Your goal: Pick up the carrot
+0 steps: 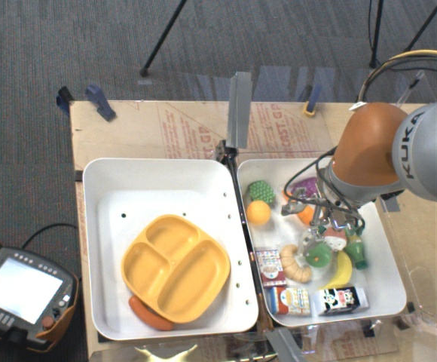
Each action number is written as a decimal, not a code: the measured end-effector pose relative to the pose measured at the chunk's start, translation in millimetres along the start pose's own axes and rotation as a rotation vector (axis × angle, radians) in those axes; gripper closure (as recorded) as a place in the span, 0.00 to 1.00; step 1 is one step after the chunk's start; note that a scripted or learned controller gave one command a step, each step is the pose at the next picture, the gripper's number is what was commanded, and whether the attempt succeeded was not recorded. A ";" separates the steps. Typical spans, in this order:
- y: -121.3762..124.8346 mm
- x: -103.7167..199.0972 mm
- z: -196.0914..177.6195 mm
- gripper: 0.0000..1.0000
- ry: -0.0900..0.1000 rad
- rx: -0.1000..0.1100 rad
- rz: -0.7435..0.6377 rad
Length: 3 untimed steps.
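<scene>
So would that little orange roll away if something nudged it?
Probably. The orange looks round, so a nudge would likely set it rolling, though the bin wall and the green knobbly toy close by should stop it soon. Its skin looks smooth, so it may slip when squeezed.

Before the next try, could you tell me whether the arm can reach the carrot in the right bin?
Probably yes: the gripper is right beside the carrot, with nothing lying over its visible part, though a purple toy crowds it.
</scene>
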<state>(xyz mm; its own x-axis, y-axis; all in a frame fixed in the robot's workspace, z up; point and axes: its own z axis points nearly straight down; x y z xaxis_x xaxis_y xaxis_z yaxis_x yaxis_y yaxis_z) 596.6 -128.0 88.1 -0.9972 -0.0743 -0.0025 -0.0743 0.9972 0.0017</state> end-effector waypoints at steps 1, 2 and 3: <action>2.7 -2.0 -10.8 1.00 -0.003 0.001 -0.006; 56.3 0.7 -104.8 1.00 -0.010 0.001 0.102; 56.0 3.2 -99.7 0.00 0.001 0.001 0.103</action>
<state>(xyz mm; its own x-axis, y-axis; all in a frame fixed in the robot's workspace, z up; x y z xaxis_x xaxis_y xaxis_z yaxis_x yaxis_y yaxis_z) 589.0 -72.5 187.9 -0.9996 0.0284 -0.0017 0.0284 0.9996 0.0010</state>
